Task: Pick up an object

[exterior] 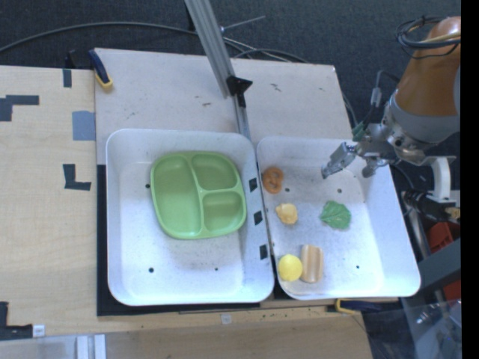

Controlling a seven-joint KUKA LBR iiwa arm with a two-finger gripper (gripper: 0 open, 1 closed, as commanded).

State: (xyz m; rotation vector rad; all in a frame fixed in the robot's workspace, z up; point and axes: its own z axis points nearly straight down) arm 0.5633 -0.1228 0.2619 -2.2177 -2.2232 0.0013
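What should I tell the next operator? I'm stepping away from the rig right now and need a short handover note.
Gripper: above the upper right part of the right bin, nothing between its fingers.
Right bin holds: an orange piece, a small yellow piece, a green leafy piece, a yellow ball touching a tan roll.
Left bin: green divided plate.
Done: nothing picked.
Left: descend on one object, the green leafy piece being nearest, grasp, lift.

The right bin point(389, 223) has free floor between the five small items; the gripper point(350, 160) hangs probably above it.
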